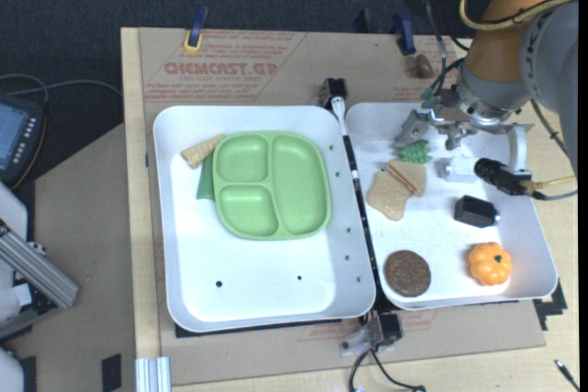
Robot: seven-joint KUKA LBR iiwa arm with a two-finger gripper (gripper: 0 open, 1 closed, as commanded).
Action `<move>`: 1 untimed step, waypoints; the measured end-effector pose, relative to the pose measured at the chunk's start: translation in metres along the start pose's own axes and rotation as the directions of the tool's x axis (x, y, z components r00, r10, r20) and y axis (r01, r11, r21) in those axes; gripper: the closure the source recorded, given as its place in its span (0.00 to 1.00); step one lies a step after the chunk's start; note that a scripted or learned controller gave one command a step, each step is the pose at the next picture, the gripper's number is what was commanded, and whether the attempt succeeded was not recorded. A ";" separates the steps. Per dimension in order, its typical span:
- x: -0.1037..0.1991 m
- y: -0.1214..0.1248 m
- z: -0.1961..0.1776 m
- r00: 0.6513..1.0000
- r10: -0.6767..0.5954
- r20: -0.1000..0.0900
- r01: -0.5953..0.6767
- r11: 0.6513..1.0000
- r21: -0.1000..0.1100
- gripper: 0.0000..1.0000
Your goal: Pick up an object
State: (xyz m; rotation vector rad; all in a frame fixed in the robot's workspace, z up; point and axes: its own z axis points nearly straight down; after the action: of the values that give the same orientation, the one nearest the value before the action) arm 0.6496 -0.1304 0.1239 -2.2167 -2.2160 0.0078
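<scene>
A: Right bin (542,252), nearest first?
B: Round brown patty (407,273) and ribbed orange pumpkin (490,263) are sitting nearest; black block (475,211), then sandwich (397,189); a green leafy piece (415,151) is lying farthest.
A: Arm?
B: Gripper (430,132) is hanging over the leafy piece, fingers spread apart, gripping nothing.

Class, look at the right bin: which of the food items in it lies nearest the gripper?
The small green leafy piece, directly beneath the gripper; the sandwich, brown patty and orange pumpkin lie farther away.
</scene>
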 end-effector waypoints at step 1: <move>0.001 0.000 0.042 1.000 0.000 0.000 0.000 1.000 -0.003 0.00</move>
State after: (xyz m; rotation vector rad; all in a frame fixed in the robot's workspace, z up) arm 0.6488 -0.1296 0.0820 -2.2178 -2.2180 0.0054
